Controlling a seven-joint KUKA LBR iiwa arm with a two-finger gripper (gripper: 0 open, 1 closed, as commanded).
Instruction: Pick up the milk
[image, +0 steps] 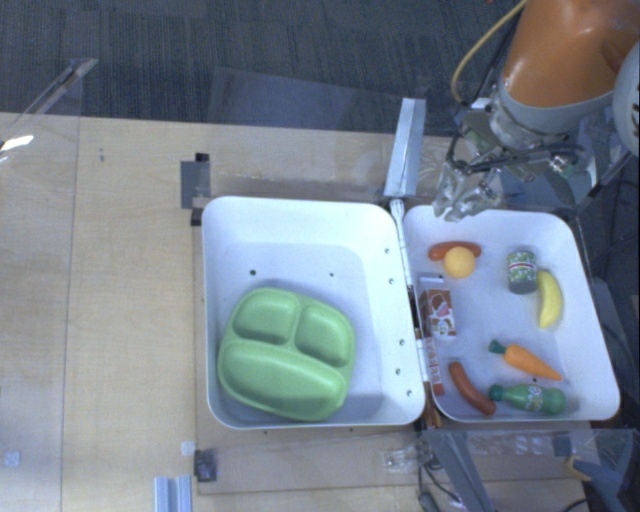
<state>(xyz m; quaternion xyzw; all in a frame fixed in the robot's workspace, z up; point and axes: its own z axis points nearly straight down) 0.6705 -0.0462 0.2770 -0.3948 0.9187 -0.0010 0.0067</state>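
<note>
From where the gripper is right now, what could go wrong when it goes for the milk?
1. The milk carton lies flat against the right bin's left wall, so a finger may hit the wall.
2. The sausage lies just below it and the orange just above; either could be nudged or grabbed instead.
3. The gripper hangs over the bin's top-left corner, well away from the carton.

Green divided plate (288, 352); 2 white bins (300, 225); brown-and-white milk carton (438, 312); yellow banana (549, 299); orange carrot (530, 363); green bottle (527, 398); reddish-brown sausage (470, 388).
</note>
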